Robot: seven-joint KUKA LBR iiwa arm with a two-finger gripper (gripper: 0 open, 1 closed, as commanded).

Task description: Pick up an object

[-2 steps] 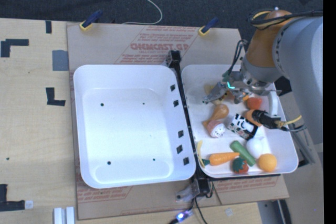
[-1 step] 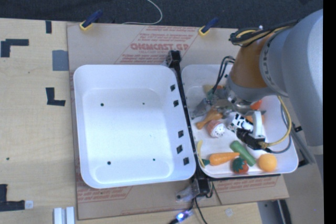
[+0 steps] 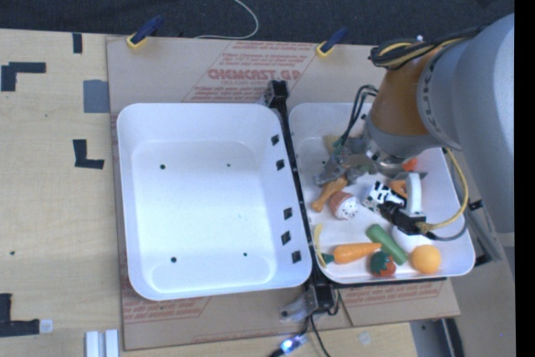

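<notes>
stage: reach, pick not yet done | gripper (image 3: 338,171) down in right bin (image 3: 447,267) among toys, finger state cannot tell | nearest: orange toy (image 3: 328,195), die (image 3: 347,209) | carrot (image 3: 355,252), orange ball (image 3: 425,258) loose | left bin (image 3: 134,130)

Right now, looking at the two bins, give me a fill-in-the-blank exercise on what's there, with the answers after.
1. The toys all lie in the ____ bin as the camera sees it.
2. The carrot is ____ in colour.
3. The arm reaches down over the ____ bin.
4. The ball lies at that bin's ____ edge, beside the cucumber.

Missing words: right; orange; right; near
</notes>
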